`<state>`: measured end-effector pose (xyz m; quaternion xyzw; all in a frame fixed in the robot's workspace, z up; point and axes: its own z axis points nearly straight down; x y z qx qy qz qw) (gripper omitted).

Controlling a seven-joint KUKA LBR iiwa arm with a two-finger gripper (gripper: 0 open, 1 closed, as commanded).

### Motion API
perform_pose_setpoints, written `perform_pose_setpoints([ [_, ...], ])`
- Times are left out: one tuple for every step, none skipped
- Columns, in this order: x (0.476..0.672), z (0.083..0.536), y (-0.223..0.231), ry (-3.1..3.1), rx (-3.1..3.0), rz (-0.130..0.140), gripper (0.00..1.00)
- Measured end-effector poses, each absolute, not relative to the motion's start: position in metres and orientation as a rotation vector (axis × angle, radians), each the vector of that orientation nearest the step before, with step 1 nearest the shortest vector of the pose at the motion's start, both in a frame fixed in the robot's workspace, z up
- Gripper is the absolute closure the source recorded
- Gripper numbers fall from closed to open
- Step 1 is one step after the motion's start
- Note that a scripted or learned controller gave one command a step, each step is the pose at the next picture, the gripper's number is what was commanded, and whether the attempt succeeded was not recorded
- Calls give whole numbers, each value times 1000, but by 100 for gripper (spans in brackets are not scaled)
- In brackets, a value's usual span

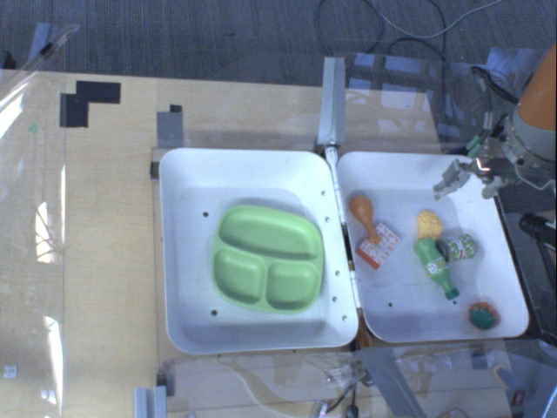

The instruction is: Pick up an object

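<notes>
The arm (535, 116) comes in at the upper right of the frame, and its end effector (468, 174) hangs over the upper right corner of the right bin (396, 316); two grey fingers (449, 181) show there, spread apart with nothing between them. The things in the right bin all lie loose on its floor. A drumstick (365, 215) lies at the bin's upper left, its thin end touching a small red and white box (379, 246) just below it. Near the middle right sits a yellow piece (427, 225), and just under it a green bottle (434, 266) lies tilted, cap toward the lower right. A small can (457, 248) lies on its side, touching the bottle's upper end. A green and red ball-like toy (483, 315) rests in the bin's lower right corner, apart from the rest. The left bin (187, 233) holds a green divided tray (266, 257) near its middle. Both bins stand side by side on the pale wooden bench (87, 251).
</notes>
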<state>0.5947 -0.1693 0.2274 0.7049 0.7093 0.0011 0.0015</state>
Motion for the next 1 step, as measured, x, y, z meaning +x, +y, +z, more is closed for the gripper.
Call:
perform_pose_setpoints([
  [553,140,-206,2250,2188,2,0],
])
